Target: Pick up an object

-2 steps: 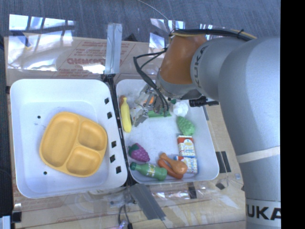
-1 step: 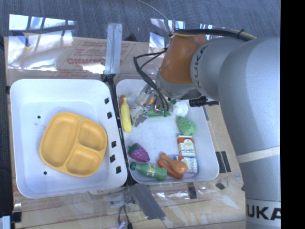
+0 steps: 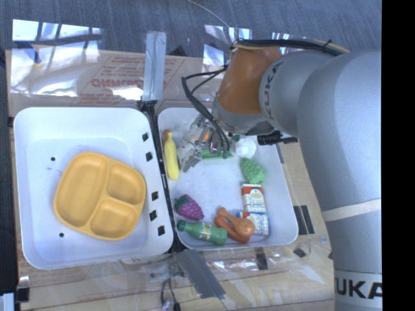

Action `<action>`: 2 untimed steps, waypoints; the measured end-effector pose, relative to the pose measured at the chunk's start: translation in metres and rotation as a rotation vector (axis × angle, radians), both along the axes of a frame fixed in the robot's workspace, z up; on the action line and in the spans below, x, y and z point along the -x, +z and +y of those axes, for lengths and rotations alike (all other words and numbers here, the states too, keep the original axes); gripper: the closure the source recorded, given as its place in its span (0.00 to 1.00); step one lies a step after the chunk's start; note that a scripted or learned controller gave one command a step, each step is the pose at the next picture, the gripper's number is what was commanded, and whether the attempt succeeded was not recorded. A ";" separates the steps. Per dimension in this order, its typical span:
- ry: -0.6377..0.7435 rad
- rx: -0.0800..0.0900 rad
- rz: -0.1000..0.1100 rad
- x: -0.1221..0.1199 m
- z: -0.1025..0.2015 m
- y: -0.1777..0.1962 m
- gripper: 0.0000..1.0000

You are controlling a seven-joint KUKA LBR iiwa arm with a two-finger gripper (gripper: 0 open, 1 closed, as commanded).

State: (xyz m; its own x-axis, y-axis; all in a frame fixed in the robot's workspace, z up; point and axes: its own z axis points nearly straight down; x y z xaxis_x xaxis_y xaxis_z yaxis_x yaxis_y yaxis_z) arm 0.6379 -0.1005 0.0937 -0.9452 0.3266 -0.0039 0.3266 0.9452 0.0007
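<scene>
My gripper [image 3: 190,149] is low in the upper part of the right bin [image 3: 285,199], just right of a yellow banana [image 3: 171,159] that lies along the bin's left wall. Its fingers stand open and nothing shows between them. A small green item [image 3: 218,153] lies right beside the gripper, partly hidden by the wrist. Further right are a white ball [image 3: 246,148] and a bumpy green vegetable [image 3: 253,172]. Toward the front lie purple grapes [image 3: 188,207], a green bottle [image 3: 203,232], an orange piece [image 3: 235,224] and a small carton [image 3: 255,206].
The left bin [image 3: 32,141] holds a yellow divided plate [image 3: 98,195]. The grey arm with its orange band [image 3: 243,83] covers the right bin's back right corner. A black divider with clips [image 3: 154,173] runs between the bins.
</scene>
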 end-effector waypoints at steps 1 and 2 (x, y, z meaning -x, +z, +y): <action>0.000 0.000 0.000 0.000 0.000 0.000 0.00; 0.145 0.006 -0.006 0.051 -0.071 0.104 0.00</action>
